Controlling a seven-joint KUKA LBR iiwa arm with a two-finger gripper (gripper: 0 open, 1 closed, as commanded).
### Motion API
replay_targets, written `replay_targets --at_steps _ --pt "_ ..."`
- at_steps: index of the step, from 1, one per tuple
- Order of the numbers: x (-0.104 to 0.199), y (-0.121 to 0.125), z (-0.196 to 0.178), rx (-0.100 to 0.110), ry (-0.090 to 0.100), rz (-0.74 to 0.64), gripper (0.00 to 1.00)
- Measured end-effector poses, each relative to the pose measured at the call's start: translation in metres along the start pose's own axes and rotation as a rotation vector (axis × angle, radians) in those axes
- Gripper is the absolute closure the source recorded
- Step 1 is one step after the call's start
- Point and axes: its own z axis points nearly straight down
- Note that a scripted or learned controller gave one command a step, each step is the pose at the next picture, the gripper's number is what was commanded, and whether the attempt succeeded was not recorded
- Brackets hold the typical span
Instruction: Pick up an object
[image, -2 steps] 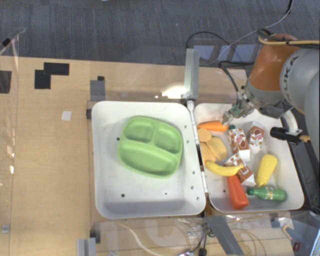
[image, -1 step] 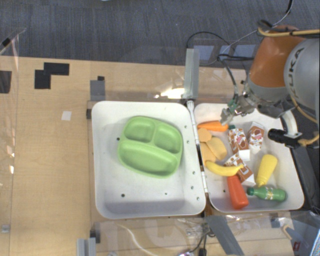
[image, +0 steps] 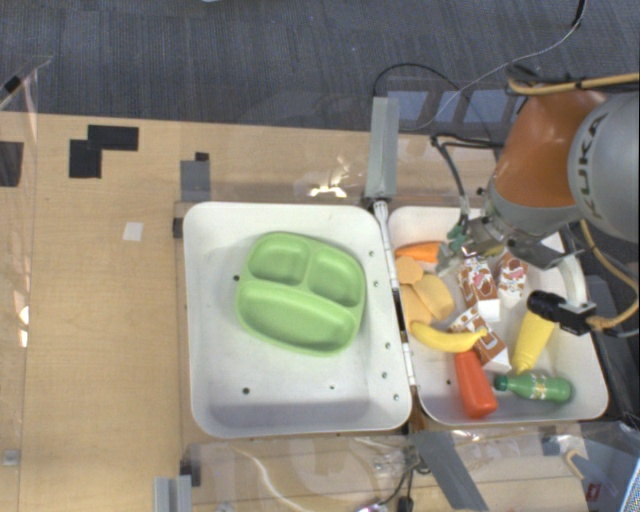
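Note:
The right bin (image: 590, 400) holds a jumble of toy food. An orange carrot (image: 418, 252) lies at its back left, with pale yellow slices (image: 432, 296) and a banana (image: 445, 338) in front of it. A red-orange bottle (image: 476, 386), a green bottle (image: 533, 386) and a yellow squeeze bottle (image: 532, 340) lie toward the front. Small brown-and-white cartons (image: 478, 280) sit in the middle. My gripper (image: 468, 238) hangs low over the back of this bin, just right of the carrot and above the cartons, under the orange-banded wrist (image: 545, 150).
The left bin (image: 215, 390) holds a green divided plate (image: 300, 292). A metal rail (image: 395, 300) separates the two bins. Black cables (image: 450, 110) run behind the right bin, and the arm's body covers that bin's back right corner.

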Motion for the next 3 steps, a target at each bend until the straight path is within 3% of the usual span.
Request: replay_targets --at_steps 1,2,3 --pt "-0.051 0.017 0.083 0.000 -0.001 -0.253 1.00" --pt "-0.033 0.074 -0.030 -0.005 -0.004 -0.344 1.00" --pt "-0.032 0.073 -0.029 -0.003 -0.003 -0.344 0.00"
